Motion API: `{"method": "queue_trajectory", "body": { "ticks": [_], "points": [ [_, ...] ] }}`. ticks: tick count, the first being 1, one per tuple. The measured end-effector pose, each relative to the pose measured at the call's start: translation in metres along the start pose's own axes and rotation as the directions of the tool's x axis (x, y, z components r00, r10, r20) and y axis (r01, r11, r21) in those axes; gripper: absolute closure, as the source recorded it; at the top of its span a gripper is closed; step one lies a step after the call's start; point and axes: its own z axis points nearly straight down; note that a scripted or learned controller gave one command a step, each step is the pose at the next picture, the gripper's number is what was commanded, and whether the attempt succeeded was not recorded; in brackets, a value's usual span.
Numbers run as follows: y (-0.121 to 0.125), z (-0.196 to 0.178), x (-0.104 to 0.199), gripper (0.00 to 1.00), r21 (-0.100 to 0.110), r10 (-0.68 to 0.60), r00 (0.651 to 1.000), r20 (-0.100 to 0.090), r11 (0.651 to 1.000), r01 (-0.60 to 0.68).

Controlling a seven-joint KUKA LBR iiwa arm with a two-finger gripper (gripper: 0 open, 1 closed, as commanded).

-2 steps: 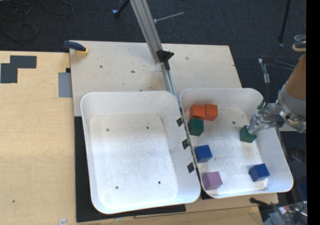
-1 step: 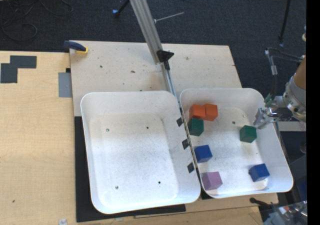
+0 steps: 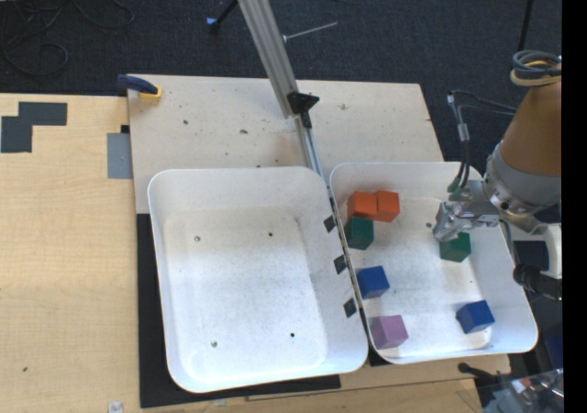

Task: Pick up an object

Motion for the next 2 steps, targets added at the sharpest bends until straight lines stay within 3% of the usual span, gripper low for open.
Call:
{"method": "queue_trajectory", "body": {
  "ticks": [2],
  "points": [
    [-0.010, 0.010, 0.111, 1.00, 0.001, 0.000, 1.000, 0.000, 1.000, 0.000]
  ]
}}
